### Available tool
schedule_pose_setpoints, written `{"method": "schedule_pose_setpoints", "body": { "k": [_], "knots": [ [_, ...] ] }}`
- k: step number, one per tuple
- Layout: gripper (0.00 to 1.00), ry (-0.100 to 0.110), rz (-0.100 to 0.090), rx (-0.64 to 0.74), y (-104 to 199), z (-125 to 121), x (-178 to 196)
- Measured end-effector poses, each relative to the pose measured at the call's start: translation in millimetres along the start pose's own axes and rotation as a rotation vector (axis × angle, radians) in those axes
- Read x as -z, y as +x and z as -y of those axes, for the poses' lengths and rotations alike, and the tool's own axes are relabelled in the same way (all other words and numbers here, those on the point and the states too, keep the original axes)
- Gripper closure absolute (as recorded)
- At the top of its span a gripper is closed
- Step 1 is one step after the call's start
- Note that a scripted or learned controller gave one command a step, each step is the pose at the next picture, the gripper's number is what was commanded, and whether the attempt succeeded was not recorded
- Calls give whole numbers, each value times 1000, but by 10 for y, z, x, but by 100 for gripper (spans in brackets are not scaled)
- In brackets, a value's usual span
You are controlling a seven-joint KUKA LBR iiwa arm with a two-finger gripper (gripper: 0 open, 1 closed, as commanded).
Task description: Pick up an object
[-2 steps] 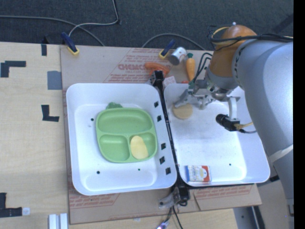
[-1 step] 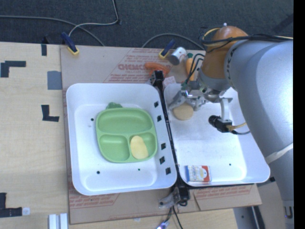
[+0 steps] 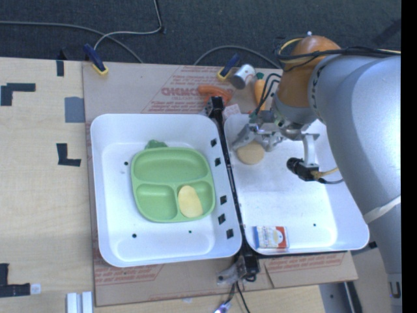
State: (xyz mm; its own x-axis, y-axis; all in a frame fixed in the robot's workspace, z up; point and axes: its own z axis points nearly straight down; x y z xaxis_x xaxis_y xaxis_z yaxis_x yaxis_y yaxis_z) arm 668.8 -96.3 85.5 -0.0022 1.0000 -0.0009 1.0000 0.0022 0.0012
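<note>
Near the right bin's [image 3: 326, 237] front edge, small red-and-white packet [image 3: 270, 237] lying flat. Further back, green divided tray [image 3: 171, 175] with yellow piece [image 3: 189, 201] in left bin [image 3: 111, 194]. Far corner: claw [image 3: 255, 137] over tan round object [image 3: 249, 154], finger state impossible to tell.

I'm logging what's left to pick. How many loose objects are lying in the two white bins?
4. Left bin: a green divided plate with a yellow piece in its lower right compartment. Right bin: a tan round item under the gripper, and a small packet near the front edge. The arm may hide others.
</note>
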Motion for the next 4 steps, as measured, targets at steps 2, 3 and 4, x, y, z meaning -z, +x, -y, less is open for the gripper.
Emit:
{"method": "schedule_pose_setpoints", "body": {
  "k": [2,3,4],
  "knots": [
    [0,0,1,-1,12,1,-1],
    [0,0,0,0,-31,16,1],
    [0,0,0,-2,-12,2,0]
  ]
}}
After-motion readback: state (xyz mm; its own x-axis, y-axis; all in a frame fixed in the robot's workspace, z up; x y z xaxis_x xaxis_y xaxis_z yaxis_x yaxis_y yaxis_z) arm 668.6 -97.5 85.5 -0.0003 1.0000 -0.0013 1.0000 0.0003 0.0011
